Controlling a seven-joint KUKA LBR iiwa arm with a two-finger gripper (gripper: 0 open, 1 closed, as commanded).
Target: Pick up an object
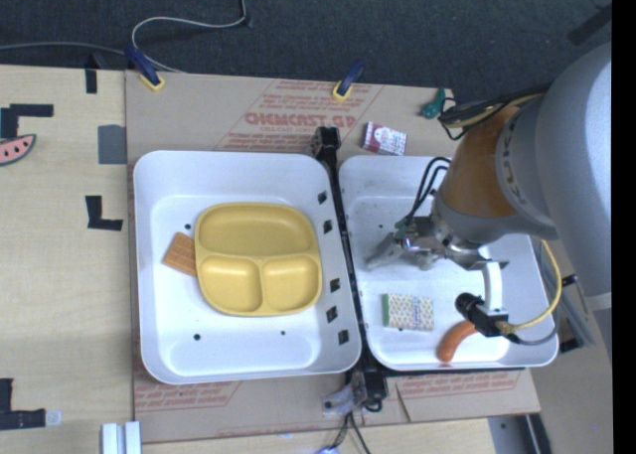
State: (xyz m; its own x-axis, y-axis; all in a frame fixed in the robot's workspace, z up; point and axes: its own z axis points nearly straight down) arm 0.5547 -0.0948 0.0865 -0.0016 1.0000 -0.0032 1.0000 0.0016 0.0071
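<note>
In the right bin [517,353] my gripper [390,248] hangs low over the bin's bare left-middle floor, reaching in from the right under the orange-banded wrist [477,179]. I see nothing between its jaws. A small green-and-white speckled packet [408,312] lies flat just below the gripper, apart from it. Near the bin's front edge rests an orange sausage-shaped object [454,341]. The left bin [159,343] holds a yellow divided plate [260,255] with a tan flat piece [180,254] tucked under its left side.
A red-and-white packet [383,138] lies on the cardboard behind the right bin. Yellow clamps [147,73] [348,84] and a green clamp [434,104] grip the cardboard's far edge. A black divider [336,243] runs between the bins. The arm's cable [537,318] loops over the right bin's right side.
</note>
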